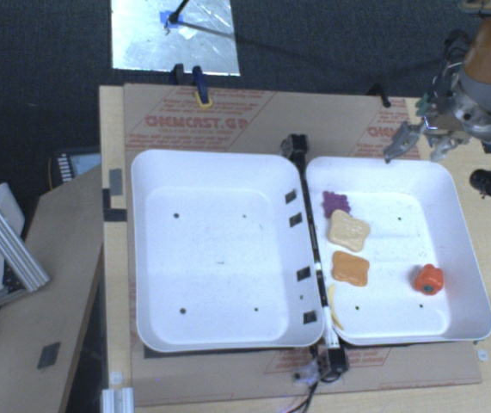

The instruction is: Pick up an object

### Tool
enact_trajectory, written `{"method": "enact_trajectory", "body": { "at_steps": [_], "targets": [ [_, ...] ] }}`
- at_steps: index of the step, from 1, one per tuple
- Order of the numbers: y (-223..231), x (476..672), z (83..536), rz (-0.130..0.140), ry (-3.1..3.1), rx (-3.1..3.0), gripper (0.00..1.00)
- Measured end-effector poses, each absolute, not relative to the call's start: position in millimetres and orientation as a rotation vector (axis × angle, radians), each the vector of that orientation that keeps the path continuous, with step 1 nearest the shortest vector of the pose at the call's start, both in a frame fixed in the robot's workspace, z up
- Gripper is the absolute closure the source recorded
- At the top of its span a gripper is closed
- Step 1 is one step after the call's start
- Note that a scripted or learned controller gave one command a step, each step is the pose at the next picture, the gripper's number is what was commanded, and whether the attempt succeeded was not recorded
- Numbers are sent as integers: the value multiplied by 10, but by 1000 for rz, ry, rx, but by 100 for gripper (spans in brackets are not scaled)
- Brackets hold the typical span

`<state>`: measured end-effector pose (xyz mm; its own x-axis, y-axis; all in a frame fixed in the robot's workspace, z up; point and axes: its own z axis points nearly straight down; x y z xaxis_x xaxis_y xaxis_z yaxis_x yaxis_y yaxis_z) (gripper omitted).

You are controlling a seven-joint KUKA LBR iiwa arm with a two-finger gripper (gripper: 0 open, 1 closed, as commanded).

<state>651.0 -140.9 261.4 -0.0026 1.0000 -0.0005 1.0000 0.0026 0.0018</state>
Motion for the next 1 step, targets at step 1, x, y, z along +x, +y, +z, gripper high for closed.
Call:
{"method": "enact_trajectory", "body": {
  "at_steps": [1],
  "targets": [
    [-1407,6520,2730,5,2225,2211,100]
  ]
}}
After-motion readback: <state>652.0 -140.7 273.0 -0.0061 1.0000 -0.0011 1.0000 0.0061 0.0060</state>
